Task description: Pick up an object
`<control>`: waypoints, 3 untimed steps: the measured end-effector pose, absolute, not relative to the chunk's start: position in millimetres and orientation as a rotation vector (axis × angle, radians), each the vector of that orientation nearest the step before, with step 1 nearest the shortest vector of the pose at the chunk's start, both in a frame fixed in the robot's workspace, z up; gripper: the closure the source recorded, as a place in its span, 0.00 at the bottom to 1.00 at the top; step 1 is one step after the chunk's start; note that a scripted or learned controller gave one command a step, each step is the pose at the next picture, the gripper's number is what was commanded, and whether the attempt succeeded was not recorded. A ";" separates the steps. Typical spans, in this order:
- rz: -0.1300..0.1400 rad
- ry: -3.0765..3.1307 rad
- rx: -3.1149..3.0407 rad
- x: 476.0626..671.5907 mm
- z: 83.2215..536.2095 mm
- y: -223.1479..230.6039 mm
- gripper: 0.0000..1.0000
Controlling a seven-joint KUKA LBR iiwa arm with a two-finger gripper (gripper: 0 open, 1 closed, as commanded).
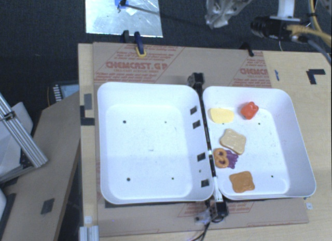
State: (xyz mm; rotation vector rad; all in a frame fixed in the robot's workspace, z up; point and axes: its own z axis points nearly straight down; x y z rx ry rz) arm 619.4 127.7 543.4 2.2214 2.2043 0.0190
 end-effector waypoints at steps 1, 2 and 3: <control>-0.012 2.233 2.218 632.8 403.2 179.0 1.00; 0.024 2.225 2.208 626.5 543.8 211.6 1.00; -0.016 2.231 2.220 668.6 381.9 235.3 1.00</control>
